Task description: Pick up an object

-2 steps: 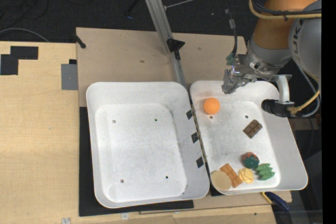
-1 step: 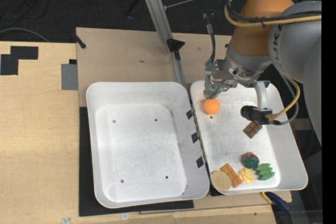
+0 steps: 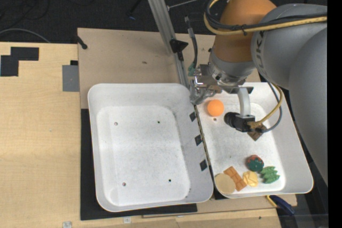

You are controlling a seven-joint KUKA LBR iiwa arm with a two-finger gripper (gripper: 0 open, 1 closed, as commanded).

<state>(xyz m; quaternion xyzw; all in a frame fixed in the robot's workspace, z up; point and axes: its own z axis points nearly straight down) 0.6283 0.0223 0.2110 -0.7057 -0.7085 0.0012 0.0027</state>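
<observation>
Matt white plastic bins (image 3: 101, 94) on a pale wooden bench (image 3: 37, 115); ribbed metal rail (image 3: 160, 13).

No legible text, label, brand, number or sign found on any surface in view. The two white bins (image 3: 107, 99) carry no lettering. Dark patches on the wooden bench (image 3: 37, 115) are plain shapes, not characters. The grey arm (image 3: 299, 45) shows no readable marking at this resolution.
</observation>
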